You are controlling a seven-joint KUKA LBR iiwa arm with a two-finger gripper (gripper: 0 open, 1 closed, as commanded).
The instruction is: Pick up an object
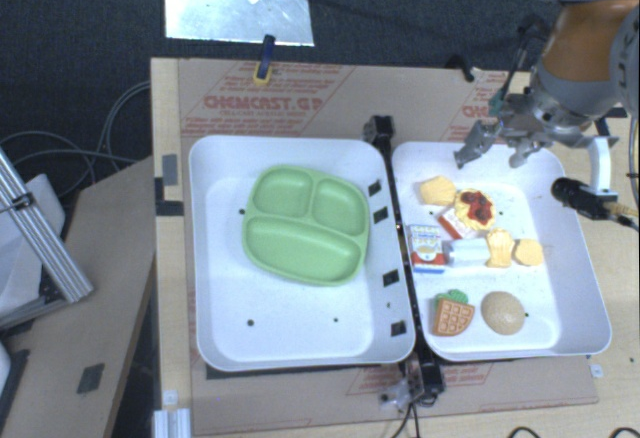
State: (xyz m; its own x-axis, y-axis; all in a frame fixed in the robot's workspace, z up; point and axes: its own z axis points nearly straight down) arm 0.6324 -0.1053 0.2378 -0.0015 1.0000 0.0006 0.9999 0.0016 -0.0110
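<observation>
Pincer (494,152) hangs over the far rim of the right bin (575,256), at about 12 o'clock of it, fingers spread, nothing between them. Orange-banded arm (590,26) comes in from 2 o'clock.

Right bin holds the toy foods, clustered centre: yellow piece (436,191) at 11 o'clock of the cluster, red-topped piece (475,208) just beside it, small carton (427,249) with red and blue print, writing too small to read, two yellow chunks (512,250) at 3 o'clock, waffle-like piece (452,315) and tan round piece (503,312) at 6 o'clock.

Left bin (225,316) carries a green divided plate (305,225).

Desk board (300,96) reads "CHEMCAST GP" in red at 12 o'clock.
</observation>
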